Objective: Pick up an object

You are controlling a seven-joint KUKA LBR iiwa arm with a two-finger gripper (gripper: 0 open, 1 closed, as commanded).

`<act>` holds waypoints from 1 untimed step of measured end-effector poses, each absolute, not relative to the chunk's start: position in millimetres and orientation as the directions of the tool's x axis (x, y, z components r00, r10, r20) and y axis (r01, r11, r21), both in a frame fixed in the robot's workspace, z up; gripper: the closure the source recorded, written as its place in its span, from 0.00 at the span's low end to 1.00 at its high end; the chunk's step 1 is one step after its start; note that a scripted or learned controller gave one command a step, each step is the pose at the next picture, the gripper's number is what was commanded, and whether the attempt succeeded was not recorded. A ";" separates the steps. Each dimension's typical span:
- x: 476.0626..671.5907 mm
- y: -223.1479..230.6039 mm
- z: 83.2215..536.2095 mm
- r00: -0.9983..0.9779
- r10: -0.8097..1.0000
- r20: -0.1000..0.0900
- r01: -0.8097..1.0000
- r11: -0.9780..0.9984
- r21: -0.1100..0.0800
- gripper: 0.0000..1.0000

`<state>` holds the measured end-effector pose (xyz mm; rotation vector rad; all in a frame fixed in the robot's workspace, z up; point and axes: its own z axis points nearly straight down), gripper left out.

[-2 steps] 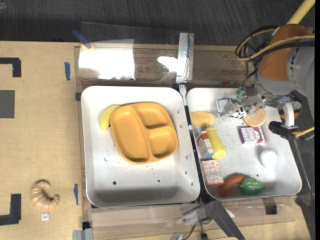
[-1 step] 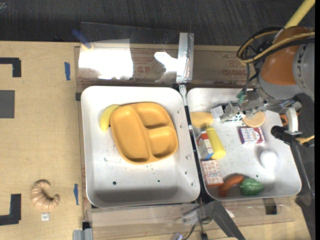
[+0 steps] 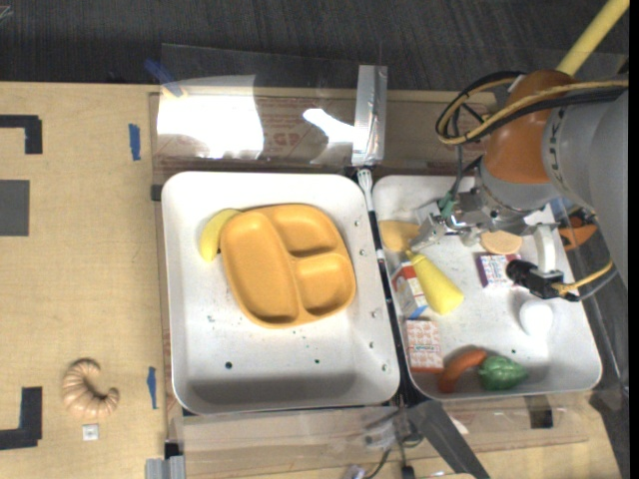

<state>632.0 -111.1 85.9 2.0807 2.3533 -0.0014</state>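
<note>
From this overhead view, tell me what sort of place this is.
Probably a robot grasping test bench, not a kitchen: two shallow white plastic bins side by side, a grey arm with an orange band reaching in, and toy food like the yellow plastic banana.

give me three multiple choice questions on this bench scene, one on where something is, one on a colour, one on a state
1. Where does the orange compartment tray lie?
A. in the left white bin
B. in the right white bin
C. on the bench outside both bins

2. What colour is the squeeze bottle lying in the right bin?
A. blue
B. yellow
C. black

3. How does the small croissant-shaped pastry stand with respect to the bins?
A. stacked on the tray
B. leaning on the right bin's rim
C. apart from both, alone on the cardboard bench top

Answers:
1. A, the tray fills the middle of the left bin, with a yellow banana tucked at its left edge.
2. B, its body is plain yellow, next to small packets.
3. C, it rests at the view's lower left, well clear of the left bin's wall.
</note>
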 end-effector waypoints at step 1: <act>633.7 -111.5 94.5 -0.119 0.993 -0.002 0.993 0.119 0.004 1.00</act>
